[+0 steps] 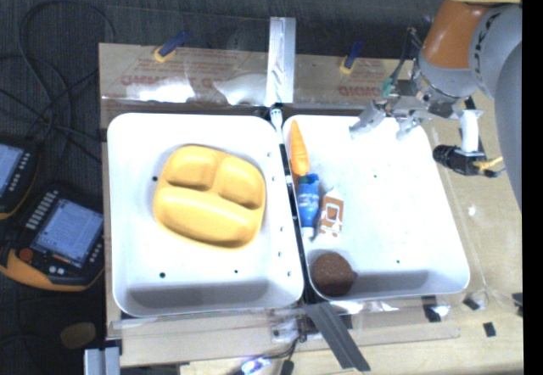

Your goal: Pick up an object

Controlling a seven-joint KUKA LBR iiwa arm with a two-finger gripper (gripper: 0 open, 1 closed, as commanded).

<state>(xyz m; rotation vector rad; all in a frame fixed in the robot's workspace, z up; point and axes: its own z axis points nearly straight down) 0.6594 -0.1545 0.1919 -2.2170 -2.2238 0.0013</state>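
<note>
My gripper hovers over the far edge of the right bin, open, its two grey fingers spread with nothing between them. Along the right bin's left wall lie an orange carrot-shaped piece, a blue and white bottle and a small orange and white packet. A dark brown round object sits at that bin's near left corner. A large yellow moulded object rests in the left bin.
A metal divider post stands behind the seam between the bins. Crumpled clear plastic and blue and yellow clips lie on the board behind. Pendant controllers and cables lie on the floor at left.
</note>
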